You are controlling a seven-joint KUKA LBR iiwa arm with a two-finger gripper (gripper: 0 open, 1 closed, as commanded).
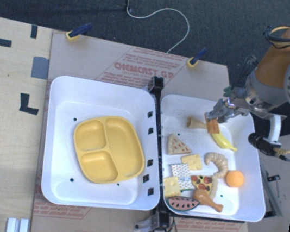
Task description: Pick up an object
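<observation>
Worktop (2, 116): carries a cardboard sheet and two shallow white bins side by side; no hazard noted on it.
Left bin (52, 141): holds one yellow divided plate (108, 149), lying flat, well apart from the arm; not at risk.
Right bin (248, 204): crowded with small toy foods, most of them packed toward the near end, several touching; a pick there would likely disturb neighbours.
Arm (283, 64): reaches in from the right, wrist low over the far end of the right bin.
Gripper (218, 115): down at the far end of the right bin, tip at or just above an orange piece; how far it is open, and whether it has hold of anything, cannot be told from this angle.
Likely target: the orange piece (212, 125) directly under the gripper, with a banana (222, 140) touching or just beside it and a tan cone-like piece (196, 123) near on the left.
Risk 1: the three pieces lie close, so the gripper may catch an edge of the banana and lift two things or none.
Risk 2: a small rounded piece may squirt sideways on closing.
Risk 3: nearby bin wall could foul a shifted approach.
Other items: orange ball (234, 179), pizza slice (178, 146), crackers (192, 161), watermelon slice (182, 204), drumstick (207, 198); all well apart from the gripper.
</observation>
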